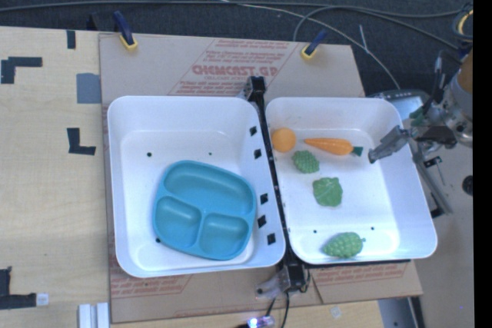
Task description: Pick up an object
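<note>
So the biggest things here are the two white bins sitting side by side on a cardboard sheet [231,65]. The left bin [131,119] has a blue divided plate [204,210] lying flat in it, three compartments. The right bin [407,203] has the small stuff: an orange carrot [328,145] near the back wall lying sideways, an orange ball [284,139] just beside its tip, then three green veggie-looking pieces, one near the ball [305,161], one mid-bin [327,191], and one at the front wall [342,245]. The gripper [382,150] pokes in over the right bin's right rim, close to the carrot's leafy end; nothing sits between its fingers that I can see, and honestly I can't tell if it's open or closed
</note>
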### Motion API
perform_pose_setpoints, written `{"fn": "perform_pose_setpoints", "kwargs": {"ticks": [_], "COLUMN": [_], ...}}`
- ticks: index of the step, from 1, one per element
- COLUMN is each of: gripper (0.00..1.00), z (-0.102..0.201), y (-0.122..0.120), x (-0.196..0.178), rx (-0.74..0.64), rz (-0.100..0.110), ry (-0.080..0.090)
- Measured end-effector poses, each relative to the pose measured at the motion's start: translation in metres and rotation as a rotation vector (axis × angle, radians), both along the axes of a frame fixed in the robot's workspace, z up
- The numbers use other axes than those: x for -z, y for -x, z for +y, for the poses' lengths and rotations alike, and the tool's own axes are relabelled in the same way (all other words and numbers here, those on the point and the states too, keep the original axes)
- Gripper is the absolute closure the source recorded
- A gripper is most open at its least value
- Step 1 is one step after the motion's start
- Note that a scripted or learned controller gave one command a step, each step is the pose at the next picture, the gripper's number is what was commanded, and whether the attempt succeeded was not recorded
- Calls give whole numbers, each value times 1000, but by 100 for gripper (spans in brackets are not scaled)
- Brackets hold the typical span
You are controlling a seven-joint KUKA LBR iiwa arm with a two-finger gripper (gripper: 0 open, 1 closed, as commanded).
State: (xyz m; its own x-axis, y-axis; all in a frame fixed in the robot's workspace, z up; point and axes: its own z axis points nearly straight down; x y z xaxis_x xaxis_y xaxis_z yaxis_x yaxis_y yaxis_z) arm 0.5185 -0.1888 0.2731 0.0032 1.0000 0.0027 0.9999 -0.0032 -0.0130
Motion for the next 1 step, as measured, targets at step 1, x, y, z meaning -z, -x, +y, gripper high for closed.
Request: {"fn": "perform_pose_setpoints", "kwargs": {"ticks": [1], "gripper": [0], "z": [1], "y": [-2], "x": [-7], "rx": [-4], "rz": [-12], "ry": [3]}}
